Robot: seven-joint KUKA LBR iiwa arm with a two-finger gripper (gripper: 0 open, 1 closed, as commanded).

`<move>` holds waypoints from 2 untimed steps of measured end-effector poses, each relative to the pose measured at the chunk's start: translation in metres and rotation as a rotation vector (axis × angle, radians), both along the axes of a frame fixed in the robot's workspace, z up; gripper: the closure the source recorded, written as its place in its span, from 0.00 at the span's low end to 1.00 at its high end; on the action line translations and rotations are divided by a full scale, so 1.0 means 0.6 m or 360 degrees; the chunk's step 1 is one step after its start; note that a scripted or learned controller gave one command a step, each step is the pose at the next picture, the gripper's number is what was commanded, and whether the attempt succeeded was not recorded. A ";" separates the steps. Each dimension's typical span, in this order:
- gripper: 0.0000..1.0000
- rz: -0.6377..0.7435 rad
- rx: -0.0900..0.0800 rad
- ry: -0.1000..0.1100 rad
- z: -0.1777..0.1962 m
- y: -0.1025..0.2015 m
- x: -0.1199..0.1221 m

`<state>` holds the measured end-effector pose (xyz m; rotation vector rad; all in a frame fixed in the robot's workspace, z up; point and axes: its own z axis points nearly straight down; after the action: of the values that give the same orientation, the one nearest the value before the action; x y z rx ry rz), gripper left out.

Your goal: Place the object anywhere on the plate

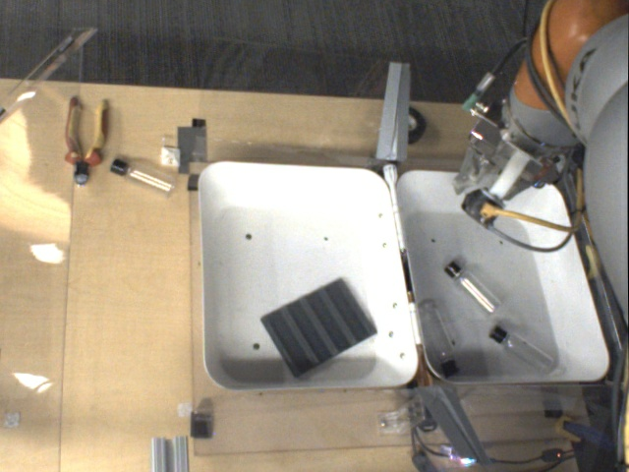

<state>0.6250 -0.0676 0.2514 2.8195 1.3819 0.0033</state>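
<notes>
A dark ribbed plate point(317, 325) lies flat and askew in the near part of the left bin point(236, 205). In the right bin point(570, 293) lie three clear tubes with black caps: one near the middle point(470, 285), one at the near right point(521, 344), and one against the near left wall point(439, 340). My gripper point(475, 173) hangs over the far left corner of the right bin, well away from the tubes and the plate. Nothing shows between its fingers.
On the bench left of the bins lie red-handled pliers point(85, 134) and another capped tube point(142, 174). A small black bracket point(195, 144) stands by the left bin's far corner. A grey upright post point(395, 112) rises behind the gap between the bins.
</notes>
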 end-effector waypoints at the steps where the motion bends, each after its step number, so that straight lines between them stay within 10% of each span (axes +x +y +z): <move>1: 1.00 0.0128 -0.0001 0.0005 -0.046 0.074 0.071; 2: 1.00 -0.0303 0.0000 0.0006 -0.078 0.190 0.072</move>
<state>0.6681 0.0467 0.2048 2.9395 1.1084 -0.0018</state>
